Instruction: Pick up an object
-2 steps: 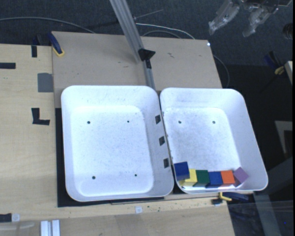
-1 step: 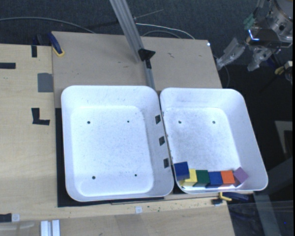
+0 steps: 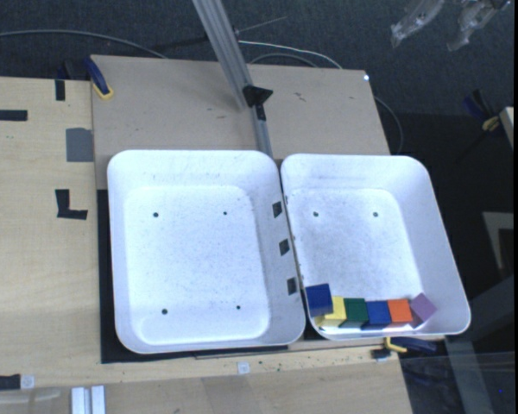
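Several small blocks lie in a row along the near edge of the right bin [image 3: 414, 179]: a blue block [image 3: 318, 297] resting over a yellow one [image 3: 332, 315], then a green block [image 3: 355, 310], another blue block [image 3: 378, 312], an orange block [image 3: 400, 310] and a purple block [image 3: 422, 306]. My gripper [image 3: 442, 20] hangs high at the top right, beyond the bench's far right corner and far from the blocks. Its two pale fingers [image 3: 412, 20] are spread apart with nothing between them.
The left bin [image 3: 121, 175] sits beside the right one, their rims touching in the middle. A slanted metal rail [image 3: 227, 46] with a black clamp crosses the brown board behind the bins. Cables run across the dark floor at the back.
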Controlling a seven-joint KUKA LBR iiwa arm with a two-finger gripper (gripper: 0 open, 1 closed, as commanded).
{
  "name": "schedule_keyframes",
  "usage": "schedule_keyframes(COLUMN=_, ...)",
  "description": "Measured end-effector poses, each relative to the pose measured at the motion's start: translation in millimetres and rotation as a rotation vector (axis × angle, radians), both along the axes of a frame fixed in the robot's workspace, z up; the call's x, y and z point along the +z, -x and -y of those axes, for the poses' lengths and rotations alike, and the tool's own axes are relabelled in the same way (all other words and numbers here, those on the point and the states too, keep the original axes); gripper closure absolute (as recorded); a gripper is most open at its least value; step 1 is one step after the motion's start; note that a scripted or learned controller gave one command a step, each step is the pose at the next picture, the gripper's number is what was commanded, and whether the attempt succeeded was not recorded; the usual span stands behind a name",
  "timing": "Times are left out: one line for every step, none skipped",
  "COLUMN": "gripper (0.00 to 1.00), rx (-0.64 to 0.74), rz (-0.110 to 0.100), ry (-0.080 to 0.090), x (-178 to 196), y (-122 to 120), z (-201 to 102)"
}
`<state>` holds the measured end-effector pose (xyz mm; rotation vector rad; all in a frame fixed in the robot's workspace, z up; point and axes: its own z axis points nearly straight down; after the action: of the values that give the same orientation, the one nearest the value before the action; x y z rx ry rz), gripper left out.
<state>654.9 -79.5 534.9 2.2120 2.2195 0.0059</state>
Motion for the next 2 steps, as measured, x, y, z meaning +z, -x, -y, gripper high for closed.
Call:
schedule_keyframes(gripper=0.0, rx=-0.013, rz=-0.008, ry=0.001, x=10, y=102, z=107)
schedule_keyframes(gripper=0.0, rx=0.006, rz=-0.009, ry=-0.004, x=8, y=127, z=-13)
